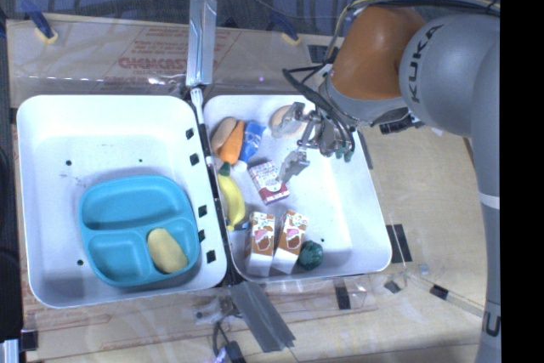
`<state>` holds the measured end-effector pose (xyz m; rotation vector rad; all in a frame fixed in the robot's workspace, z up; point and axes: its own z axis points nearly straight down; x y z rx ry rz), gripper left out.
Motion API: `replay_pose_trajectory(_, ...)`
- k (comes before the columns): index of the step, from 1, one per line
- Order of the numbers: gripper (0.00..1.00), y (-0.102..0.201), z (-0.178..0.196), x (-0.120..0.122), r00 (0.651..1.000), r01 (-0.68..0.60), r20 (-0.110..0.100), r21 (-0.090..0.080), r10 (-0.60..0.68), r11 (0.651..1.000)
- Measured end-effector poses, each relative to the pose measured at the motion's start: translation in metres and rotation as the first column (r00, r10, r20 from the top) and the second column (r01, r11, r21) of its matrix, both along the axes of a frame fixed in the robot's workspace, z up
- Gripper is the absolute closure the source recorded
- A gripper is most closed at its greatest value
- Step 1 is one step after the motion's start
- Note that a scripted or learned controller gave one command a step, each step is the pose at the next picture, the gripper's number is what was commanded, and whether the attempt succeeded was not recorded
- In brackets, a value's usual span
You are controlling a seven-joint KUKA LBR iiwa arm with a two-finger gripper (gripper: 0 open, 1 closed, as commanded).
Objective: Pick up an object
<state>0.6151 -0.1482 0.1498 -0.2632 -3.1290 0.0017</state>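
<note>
My gripper (295, 140) hangs over the upper part of the right bin (357, 208), open, with nothing between its fingers. One finger (294, 165) points down toward a small pink carton (269, 181). The other sits close to a beige rounded object (280, 118) near the bin's far wall. Further left lie an orange-brown bread-like piece (228, 138) and a blue item (252, 140). A banana (231, 198) lies along the left wall. Two small drink cartons (276, 239) and a dark green object (311, 253) rest at the front.
The left bin (51, 140) holds a blue divided plate (136, 227) with a yellow potato-like object (167, 251) on it. A metal divider bar (201, 38) rises between the bins at the back. The arm's orange band (374, 51) looms over the right bin's far right corner.
</note>
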Motion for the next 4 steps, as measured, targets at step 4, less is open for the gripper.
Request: replay_pose_trajectory(4, 0.00, 0.040, 0.108, 0.043, 0.851, -0.526, 0.007, -0.003, 0.526, 0.851)
